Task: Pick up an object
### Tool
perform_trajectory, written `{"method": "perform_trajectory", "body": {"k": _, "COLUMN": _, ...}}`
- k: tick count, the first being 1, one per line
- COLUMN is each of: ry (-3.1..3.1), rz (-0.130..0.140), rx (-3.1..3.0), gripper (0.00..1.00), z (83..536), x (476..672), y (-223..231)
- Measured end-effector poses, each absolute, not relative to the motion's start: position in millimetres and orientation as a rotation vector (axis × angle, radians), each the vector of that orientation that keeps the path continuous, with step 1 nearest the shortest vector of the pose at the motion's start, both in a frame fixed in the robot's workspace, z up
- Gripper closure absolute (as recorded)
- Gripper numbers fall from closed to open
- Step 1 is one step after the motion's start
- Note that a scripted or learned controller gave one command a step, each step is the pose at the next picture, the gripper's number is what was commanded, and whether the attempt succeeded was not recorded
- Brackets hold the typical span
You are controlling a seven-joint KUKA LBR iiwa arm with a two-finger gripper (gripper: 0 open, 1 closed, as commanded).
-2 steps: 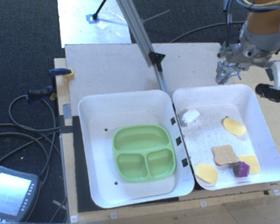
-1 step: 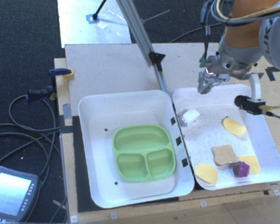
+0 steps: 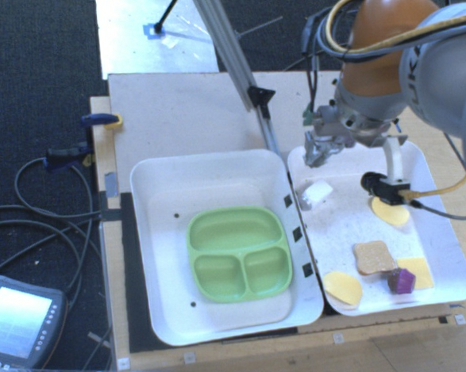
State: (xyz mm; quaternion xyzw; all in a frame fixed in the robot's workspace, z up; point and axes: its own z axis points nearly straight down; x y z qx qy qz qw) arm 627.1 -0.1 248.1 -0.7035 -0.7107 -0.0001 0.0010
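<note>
Above right bin's (image 3: 447, 238) rear edge, claw (image 3: 317, 153).

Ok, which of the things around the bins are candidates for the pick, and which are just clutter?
For the pick, all in the right white bin:
small white block
tan toast-like square
purple chunk
yellow oval piece
yellow round slice
flat yellow square
gripper, above the block

Lying about:
green three-compartment tray in the left white bin
blue-handled clamp
handheld pendant
</note>
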Motion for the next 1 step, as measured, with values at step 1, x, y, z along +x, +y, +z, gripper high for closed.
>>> {"method": "perform_trajectory", "body": {"k": 1, "ry": -2.232, "rz": -0.002, "rx": -2.208, "gripper": 1.0, "z": 248.3, "x": 610.0, "y": 51.7}}
